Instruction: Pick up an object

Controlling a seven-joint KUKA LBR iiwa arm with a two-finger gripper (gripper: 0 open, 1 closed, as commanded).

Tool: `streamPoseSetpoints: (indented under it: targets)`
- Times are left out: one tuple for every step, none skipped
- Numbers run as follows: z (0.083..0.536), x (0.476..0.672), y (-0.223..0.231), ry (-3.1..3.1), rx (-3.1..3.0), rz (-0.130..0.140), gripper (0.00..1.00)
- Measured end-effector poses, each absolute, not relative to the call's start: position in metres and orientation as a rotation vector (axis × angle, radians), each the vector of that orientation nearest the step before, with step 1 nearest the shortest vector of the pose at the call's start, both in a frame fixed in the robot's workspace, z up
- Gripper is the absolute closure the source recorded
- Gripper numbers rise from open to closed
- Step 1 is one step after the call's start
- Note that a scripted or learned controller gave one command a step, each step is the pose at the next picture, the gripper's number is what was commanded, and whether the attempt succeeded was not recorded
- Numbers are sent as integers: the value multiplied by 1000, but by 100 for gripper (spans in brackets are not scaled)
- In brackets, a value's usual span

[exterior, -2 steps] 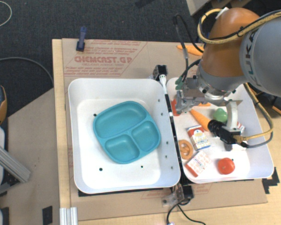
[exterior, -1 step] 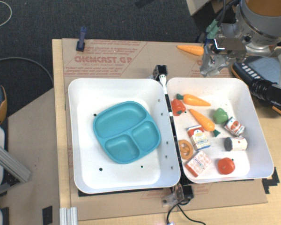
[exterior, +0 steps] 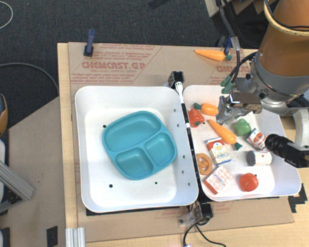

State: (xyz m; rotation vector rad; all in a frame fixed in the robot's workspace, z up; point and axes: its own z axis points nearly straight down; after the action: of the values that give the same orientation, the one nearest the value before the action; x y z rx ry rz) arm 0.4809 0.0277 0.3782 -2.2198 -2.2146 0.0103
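The gripper (exterior: 224,112) hung low over the right bin (exterior: 283,189), apparently lining up on the toy carrot (exterior: 222,131); I couldn't tell how its jaws stood.

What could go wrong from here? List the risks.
1. The hand hangs over crowded toys: the carrot, green pepper and orange piece lie close together, so it may nudge neighbours or pinch two.
2. The carrot is tapered and could slip out.

Bright even overhead light, soft shadows, mild glare on white bins (exterior: 87,138).
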Motion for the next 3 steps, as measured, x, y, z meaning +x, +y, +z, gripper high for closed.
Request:
streamPoseSetpoints:
  targets:
    - [544, 577, 115, -2240, -2220, -30, 100]
    - [433, 525, 92, -2213, -2219, 17, 100]
    - [371, 490, 80, -2214, -2220, 13, 100]
